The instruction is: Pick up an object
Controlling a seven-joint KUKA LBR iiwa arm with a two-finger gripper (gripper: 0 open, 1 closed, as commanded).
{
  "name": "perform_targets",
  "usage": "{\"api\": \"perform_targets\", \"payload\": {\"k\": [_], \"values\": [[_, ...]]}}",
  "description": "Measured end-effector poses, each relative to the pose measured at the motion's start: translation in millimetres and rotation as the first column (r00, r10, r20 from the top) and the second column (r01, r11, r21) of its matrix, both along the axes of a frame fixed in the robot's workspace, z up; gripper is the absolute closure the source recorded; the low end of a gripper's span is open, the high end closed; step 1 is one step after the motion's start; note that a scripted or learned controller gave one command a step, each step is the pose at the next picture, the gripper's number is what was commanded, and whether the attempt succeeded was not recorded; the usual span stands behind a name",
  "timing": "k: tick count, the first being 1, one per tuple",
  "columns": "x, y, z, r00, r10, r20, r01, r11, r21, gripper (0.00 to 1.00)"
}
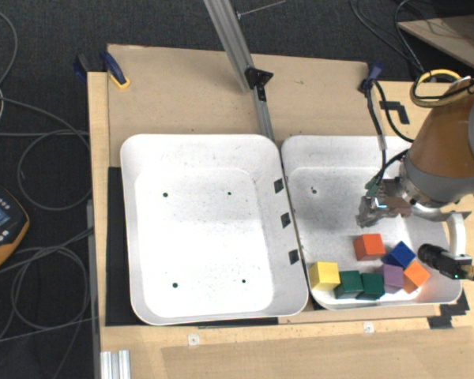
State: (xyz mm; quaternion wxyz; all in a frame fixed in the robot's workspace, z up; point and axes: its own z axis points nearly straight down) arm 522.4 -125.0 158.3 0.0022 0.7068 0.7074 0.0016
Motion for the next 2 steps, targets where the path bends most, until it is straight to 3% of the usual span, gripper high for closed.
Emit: {"api": "perform_targets", "payload": {"k": [2], "values": [[0, -6, 116, 1.0, 0.001, 0.003, -0.001, 1.0, -0.001, 1.0]]}}
